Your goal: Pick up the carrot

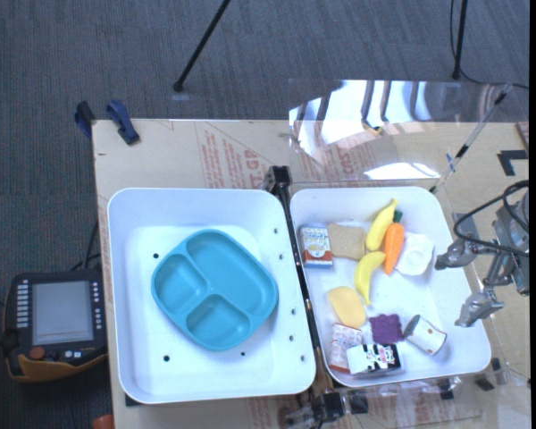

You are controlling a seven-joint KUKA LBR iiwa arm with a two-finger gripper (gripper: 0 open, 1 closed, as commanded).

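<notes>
In the right bin (456,213), carrot (393,247) wedged between bananas (381,224), gripper (469,284) parked at the rim, fingers wide apart, holding nothing.

The carrot (393,246) is orange with a green top. It lies nearly upright in the right bin (464,347), green end pointing away from the camera, between two yellow bananas (381,224) and a white cup (415,256).
</notes>
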